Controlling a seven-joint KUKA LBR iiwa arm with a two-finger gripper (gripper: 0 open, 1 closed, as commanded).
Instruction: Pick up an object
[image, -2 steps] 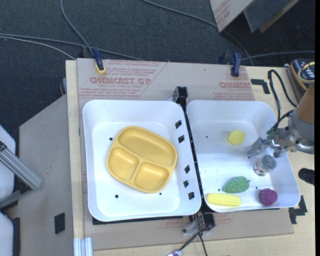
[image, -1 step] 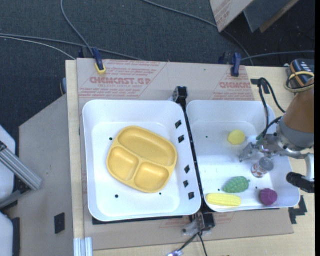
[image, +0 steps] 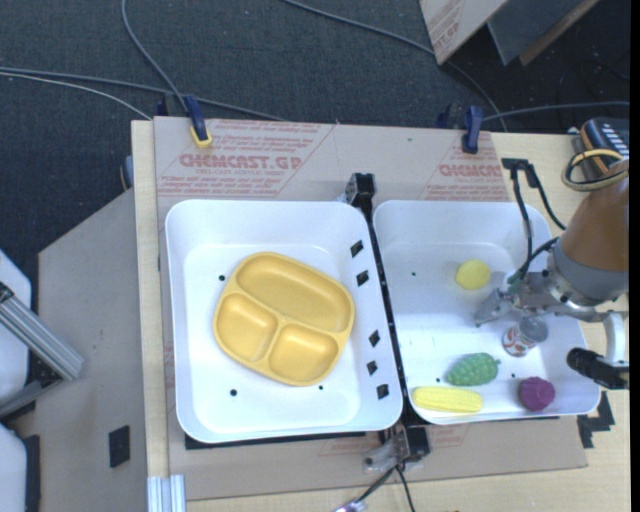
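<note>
I am the grey arm with the orange band, and my gripper (image: 515, 308) hangs low over the right white bin (image: 430, 225), close to its right edge. I cannot tell how my gripper is set, because it is small and blurry from up here. I see nothing held in it, so I think the picking is not done yet. Just below my gripper sits a small round red and white thing (image: 516, 343), maybe a little can; it may be the one I am going for, but I am not sure. A round yellow ball like a lemon (image: 473, 274) lies just beside me, toward the back of the bin. Along the front edge lie a bumpy green toy veggie (image: 472, 370), a yellow toy corn cob (image: 447, 400) and a purple round toy (image: 536, 393) in the front right corner. The middle of this bin is bare white, so I have room to move there. The front things sit close to the wall, which leaves little room. The left white bin (image: 190, 330) holds a yellow plastic tray with three sections (image: 284, 317), well apart from me.
</note>
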